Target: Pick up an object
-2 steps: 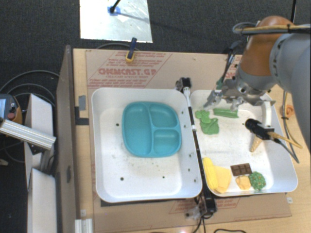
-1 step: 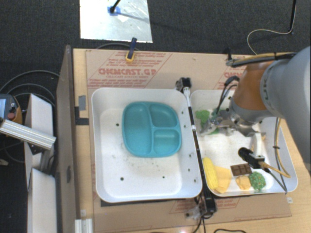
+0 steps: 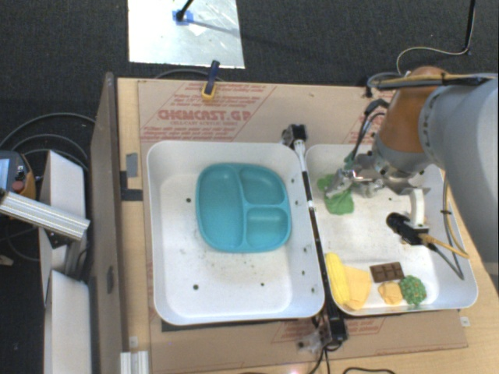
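Hanging low over the right bin (image 3: 366, 244), the gripper (image 3: 348, 181) meets a flat green piece (image 3: 340, 203) near the divider; how wide it stands, and whether it grips anything, cannot be told at this slant. The likely failure is a miss, since the piece lies thin on the smooth white floor and a pinch may slide over it or nudge it aside. Both bins rest on cardboard (image 3: 203, 115) above dark carpet (image 3: 62, 37), with a teal plate (image 3: 242, 207) in the left bin (image 3: 175, 240) and corn (image 3: 335, 273), a brown block (image 3: 387, 272) and broccoli (image 3: 413, 290) well apart.
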`<state>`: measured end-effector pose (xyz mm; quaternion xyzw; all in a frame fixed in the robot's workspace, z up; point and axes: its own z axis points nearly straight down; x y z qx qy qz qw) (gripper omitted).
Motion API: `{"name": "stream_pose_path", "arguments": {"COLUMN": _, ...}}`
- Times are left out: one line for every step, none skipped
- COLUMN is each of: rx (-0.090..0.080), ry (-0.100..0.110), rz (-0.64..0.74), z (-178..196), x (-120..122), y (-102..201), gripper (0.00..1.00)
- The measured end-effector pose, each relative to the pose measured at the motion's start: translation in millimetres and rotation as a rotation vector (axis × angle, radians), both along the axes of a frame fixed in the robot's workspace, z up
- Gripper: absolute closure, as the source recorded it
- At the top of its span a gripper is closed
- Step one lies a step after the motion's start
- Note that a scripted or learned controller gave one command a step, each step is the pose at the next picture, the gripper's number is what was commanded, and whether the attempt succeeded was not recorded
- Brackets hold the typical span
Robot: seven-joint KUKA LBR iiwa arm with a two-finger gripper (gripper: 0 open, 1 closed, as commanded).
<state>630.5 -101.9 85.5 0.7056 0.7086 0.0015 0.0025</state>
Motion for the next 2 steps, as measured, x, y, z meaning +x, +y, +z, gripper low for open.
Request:
{"name": "stream_pose_path", "arguments": {"rx": 0.001, "ry": 0.006, "rz": -0.003, "z": -1, "x": -18, "y": 5, "gripper": 0.00}}
{"name": "stream_pose_path", "arguments": {"rx": 0.001, "ry": 0.001, "rz": 0.001, "z": 13, "x": 5, "y": 15, "gripper": 0.00}}
